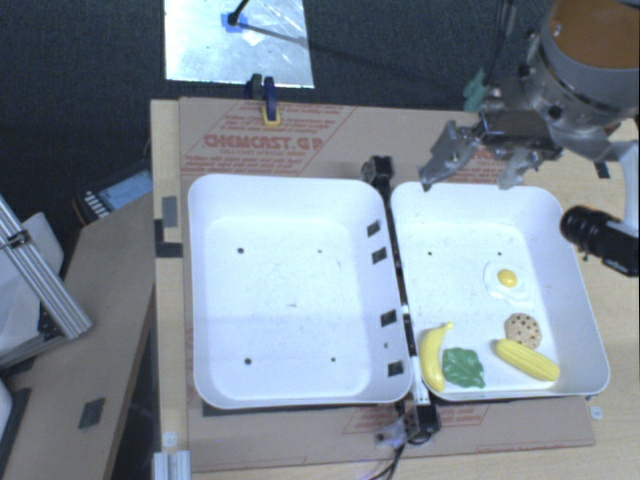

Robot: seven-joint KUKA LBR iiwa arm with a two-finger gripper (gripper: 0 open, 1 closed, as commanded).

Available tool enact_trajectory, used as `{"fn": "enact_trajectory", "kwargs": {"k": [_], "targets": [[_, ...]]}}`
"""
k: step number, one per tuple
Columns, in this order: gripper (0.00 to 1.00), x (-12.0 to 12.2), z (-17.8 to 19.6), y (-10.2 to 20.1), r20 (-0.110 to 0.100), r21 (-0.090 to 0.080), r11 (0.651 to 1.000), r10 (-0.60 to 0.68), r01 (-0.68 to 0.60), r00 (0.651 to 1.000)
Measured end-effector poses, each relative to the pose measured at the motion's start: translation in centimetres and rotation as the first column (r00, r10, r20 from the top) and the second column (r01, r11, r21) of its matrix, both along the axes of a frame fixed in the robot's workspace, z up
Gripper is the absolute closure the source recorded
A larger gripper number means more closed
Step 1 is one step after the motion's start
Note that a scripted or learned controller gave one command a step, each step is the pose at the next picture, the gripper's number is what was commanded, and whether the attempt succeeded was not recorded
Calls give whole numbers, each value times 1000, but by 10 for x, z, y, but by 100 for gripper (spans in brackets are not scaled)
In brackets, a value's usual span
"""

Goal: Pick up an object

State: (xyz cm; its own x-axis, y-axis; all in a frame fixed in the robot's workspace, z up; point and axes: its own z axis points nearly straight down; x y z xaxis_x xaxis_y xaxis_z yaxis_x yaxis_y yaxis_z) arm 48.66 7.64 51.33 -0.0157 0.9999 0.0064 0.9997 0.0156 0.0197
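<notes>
Here we see the gripper (pixel 475 170) hanging over the far rim of the right bin (pixel 470 268), at about one o'clock in the view. Its two fingers are spread wide, one tip near the bin's far left corner and the other further right, with only bare bin rim and bench showing between them. They hold nothing and, as far as we can tell, touch nothing. Above them the grey wrist carries the orange band (pixel 600 23).

The things to pick all lie in the near right part of the right bin, around five o'clock in the view and well apart from the gripper. We count a fried egg (pixel 506 279) furthest from us, a round cookie (pixel 522 329) just nearer than it, a corn cob (pixel 527 360) lying slantwise beside the cookie, a banana (pixel 433 356) against the bin's left wall, and a green leaf (pixel 463 368) touching the banana on its right side.

The left bin (pixel 290 288) stands side by side with the right one, at about nine o'clock.

On the brown board (pixel 300 133) under the bins, at eleven o'clock, we read red print that looks like "CHEMCAST GP"; the smaller lines around it are too blurred to read. A yellow clamp (pixel 268 101) grips the board's far edge, just below a shiny metal sheet (pixel 238 26).
</notes>
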Motion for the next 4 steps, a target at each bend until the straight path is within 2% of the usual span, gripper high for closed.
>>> {"fn": "enact_trajectory", "kwargs": {"k": [1,2,3,4], "targets": [[0,-1,-136,-39,-30,-9,1000,-18,18,999],[0,10,-265,3,-31,-8,1000,-10,10,999],[100,13,-247,0,-17,-6,1000,-14,14,1000],[100,0,-259,-82,-19,-9,1000,-23,23,1000]]}}
